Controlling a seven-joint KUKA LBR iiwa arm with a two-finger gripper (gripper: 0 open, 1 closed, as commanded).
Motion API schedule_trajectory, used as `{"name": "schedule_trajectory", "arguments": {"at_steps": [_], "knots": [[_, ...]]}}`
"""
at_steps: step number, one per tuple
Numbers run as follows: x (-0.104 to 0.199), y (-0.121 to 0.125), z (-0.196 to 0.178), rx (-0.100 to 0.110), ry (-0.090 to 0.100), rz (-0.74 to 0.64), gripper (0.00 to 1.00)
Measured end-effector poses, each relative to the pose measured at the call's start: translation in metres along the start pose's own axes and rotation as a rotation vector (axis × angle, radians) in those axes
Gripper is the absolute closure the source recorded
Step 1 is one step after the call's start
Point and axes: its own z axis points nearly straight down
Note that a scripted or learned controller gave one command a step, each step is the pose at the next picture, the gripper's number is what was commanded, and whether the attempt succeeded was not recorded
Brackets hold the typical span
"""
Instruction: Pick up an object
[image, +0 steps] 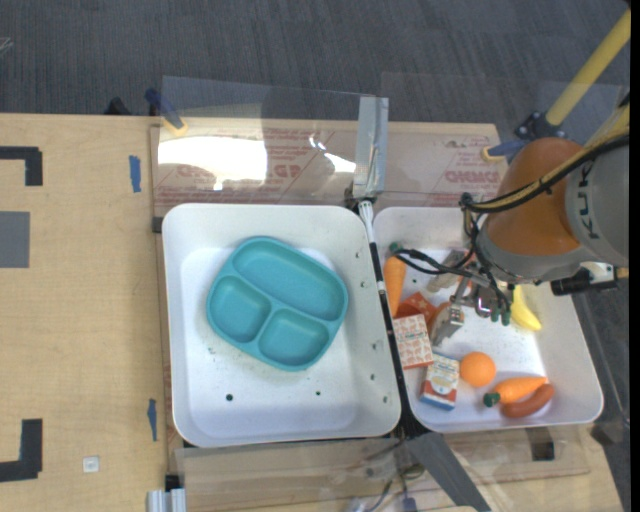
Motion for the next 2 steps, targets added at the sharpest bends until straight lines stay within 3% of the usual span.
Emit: {"name": "schedule_trajectory", "arguments": {"at_steps": [1, 2], "knots": [[0.072, -0.037, -0.001, 0.000, 0.001, -0.007, 0.00], [0.030, -0.009, 0.000, 0.005, 0.005, 0.210, 0.00]]}}
